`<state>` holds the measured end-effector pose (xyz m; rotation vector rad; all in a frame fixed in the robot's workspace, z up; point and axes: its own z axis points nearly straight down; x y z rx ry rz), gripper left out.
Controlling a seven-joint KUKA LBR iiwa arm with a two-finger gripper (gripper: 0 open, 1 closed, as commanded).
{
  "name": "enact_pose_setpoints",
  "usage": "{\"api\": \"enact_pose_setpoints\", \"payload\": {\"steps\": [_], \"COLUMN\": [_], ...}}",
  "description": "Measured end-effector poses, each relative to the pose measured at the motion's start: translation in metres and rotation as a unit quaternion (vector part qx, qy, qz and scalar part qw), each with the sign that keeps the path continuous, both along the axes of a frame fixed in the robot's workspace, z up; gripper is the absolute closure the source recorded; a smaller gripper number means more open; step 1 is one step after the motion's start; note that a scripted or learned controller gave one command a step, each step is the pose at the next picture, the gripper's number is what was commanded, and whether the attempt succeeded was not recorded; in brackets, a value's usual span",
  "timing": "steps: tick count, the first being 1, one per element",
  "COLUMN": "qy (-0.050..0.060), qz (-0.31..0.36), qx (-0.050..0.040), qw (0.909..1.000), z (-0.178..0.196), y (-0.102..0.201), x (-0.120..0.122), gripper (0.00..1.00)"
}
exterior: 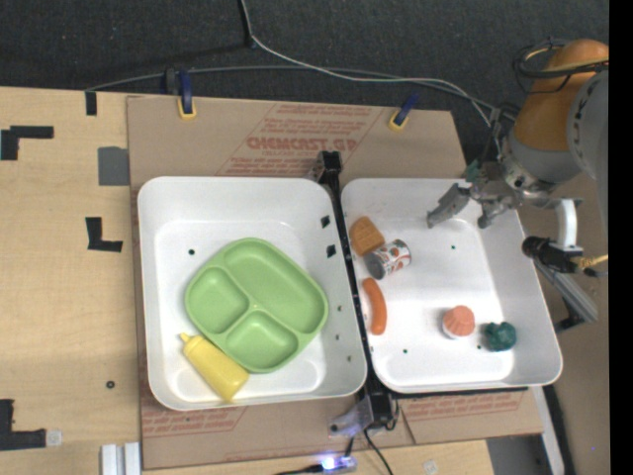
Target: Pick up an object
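Risk lies mostly in the gap between tool and targets. From the camera view, the gripper (461, 206) hangs over the upper right part of the right bin (524, 295), its two fingers (440, 212) spread wide with nothing between them. No object sits under them; the white floor below is bare.

Candidates all lie away from the fingers, toward the bin's left wall and lower edge. A small can (391, 257) and a brown bread piece (365, 235) sit together off to the left and a little below; a sausage (375, 306) lies further down against the left wall. An orange fruit (458, 321) and a green object (498, 336) rest almost straight below, near the front rim, just beside each other.

A straight descent would probably close on nothing. The can may roll when nudged. The sausage hugs the wall, so one finger could strike the rim. The fruit and green object are close enough that a grasp might push one aside.
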<state>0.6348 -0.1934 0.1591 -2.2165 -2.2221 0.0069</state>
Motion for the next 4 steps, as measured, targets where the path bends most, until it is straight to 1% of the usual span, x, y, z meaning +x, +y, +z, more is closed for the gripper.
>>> {"api": "enact_pose_setpoints", "payload": {"steps": [1, 2, 3, 4], "qy": [0.000, -0.001, -0.004, -0.006], "qz": [0.000, 0.001, 0.000, 0.000], "qx": [-0.0001, -0.0002, 0.0003, -0.0004], "qw": [1.0000, 1.0000, 1.0000, 1.0000], "z": [-0.045, -0.032, 0.016, 0.074], "y": [0.004, 0.004, 0.008, 0.007], "x": [0.003, 0.004, -0.004, 0.007], "gripper": [0.00, 1.00, 1.00, 1.00]}}
